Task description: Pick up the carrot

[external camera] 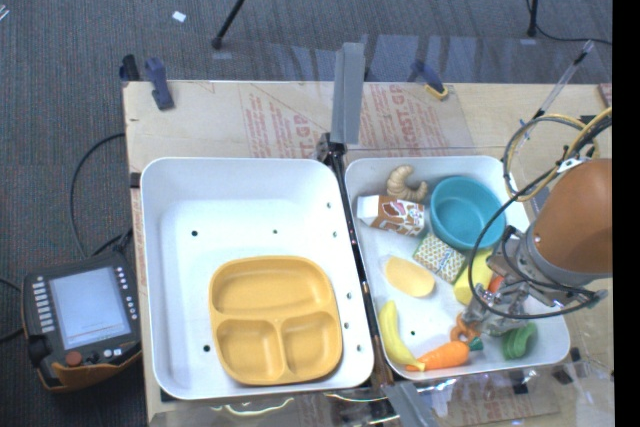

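The carrot (444,355), orange with a small green top at its right end, lies near the front edge of the right bin (500,370). The gripper (484,310) hangs over the bin's right front area, just above and to the right of the carrot. Cables and the wrist housing crowd around its tip. A small orange piece (465,326) shows just below the tip, and I cannot tell whether it belongs to the carrot or is held.
In the right bin: a banana (394,335) left of the carrot, a green item (518,342) to its right, a yellow lemon (473,279), a blue bowl (465,212), a patterned box (439,257), a small carton (396,214). A yellow divided tray (275,320) lies in the left bin (170,215).
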Controlling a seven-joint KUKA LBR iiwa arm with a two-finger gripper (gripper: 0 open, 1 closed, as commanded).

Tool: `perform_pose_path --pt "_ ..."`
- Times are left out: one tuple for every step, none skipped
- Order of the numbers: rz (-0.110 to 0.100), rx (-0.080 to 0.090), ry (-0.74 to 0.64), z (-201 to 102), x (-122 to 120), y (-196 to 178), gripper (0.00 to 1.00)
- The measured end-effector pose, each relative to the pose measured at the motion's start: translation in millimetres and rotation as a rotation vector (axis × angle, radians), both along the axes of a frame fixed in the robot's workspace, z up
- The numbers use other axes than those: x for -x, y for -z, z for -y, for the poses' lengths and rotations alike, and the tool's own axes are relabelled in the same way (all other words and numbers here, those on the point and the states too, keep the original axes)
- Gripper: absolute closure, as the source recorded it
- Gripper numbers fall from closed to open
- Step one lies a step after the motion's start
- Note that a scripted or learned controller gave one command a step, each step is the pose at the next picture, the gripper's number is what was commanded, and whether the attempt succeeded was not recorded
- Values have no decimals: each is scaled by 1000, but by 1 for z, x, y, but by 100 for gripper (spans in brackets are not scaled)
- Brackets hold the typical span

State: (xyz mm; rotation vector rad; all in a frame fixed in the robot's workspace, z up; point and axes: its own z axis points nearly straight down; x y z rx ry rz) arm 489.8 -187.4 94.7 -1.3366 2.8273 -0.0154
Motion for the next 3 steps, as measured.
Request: perform_pose_path --pt "-11 -4 95 -48 -12 3 100" --pt "-11 -7 428 -92 -13 4 100" --pt "-12 -11 638 -142 -8 -94 100"
